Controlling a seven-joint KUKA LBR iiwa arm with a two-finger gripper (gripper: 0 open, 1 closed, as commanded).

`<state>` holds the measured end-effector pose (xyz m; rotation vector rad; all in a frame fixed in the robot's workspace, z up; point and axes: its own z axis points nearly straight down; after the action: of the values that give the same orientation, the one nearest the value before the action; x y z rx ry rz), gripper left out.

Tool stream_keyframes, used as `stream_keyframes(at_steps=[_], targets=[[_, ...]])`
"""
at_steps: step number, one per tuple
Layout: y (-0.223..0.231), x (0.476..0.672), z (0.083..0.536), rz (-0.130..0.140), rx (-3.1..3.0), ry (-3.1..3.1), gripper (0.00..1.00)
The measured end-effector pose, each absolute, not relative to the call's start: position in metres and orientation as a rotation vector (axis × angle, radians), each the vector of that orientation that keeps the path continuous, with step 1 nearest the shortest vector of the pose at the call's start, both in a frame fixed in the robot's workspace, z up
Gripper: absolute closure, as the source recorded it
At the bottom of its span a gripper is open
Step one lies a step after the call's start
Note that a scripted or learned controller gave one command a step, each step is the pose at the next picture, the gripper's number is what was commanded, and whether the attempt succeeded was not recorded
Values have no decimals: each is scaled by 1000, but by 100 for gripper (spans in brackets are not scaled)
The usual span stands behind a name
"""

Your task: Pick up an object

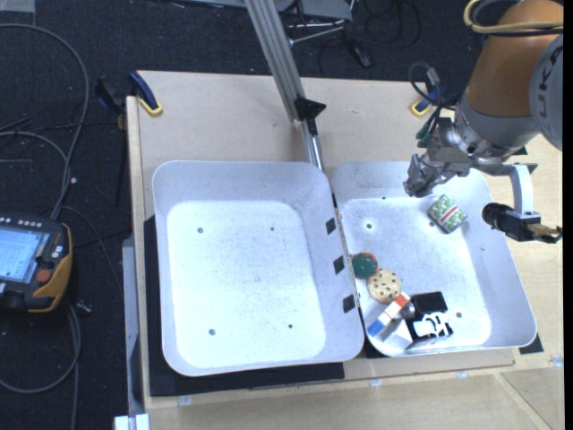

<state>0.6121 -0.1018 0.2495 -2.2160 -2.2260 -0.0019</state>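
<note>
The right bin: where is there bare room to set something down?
In the right bin, the middle floor is free, between the green-and-white packet and the spotted disc. The near-left corner is crowded.

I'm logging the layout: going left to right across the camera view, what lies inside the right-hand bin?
Teal round piece → spotted cookie → black-and-white block → green-and-white packet. The small items by the cookie overlap too much to order.

Fixed overhead slant onto both bins
</note>
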Motion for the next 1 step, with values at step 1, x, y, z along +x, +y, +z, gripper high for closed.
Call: stream_keyframes(at_steps=[1], targets=[[-47,620,253,-1,-2216,-2226,100]])
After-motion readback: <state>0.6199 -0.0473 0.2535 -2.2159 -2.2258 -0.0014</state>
